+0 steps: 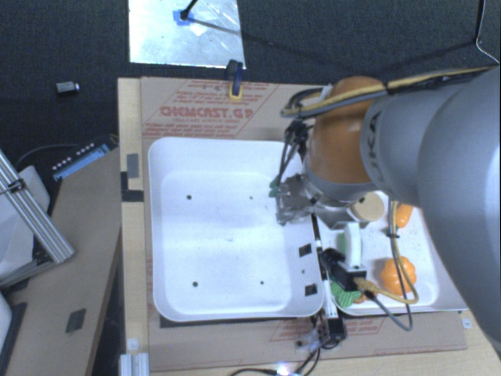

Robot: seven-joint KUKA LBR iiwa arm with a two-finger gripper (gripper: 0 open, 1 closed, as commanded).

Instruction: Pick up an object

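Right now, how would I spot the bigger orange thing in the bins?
Look at the right-hand white bin, partly covered by the grey arm. Near its front edge lies a round orange thing. It is bigger and rounder than the orange piece behind it.

- Evenly and diffusely lit, moderately bright; soft, faint shadows inside the left bin (219,233).
- Strong glare off the shiny sheet (156,22) at upper centre of the frame.
- Near-black, detail-poor floor (63,22) across the top.
- Blurred and out of focus at right, on the close grey arm (446,171).
- Slightly soft and grainy throughout.
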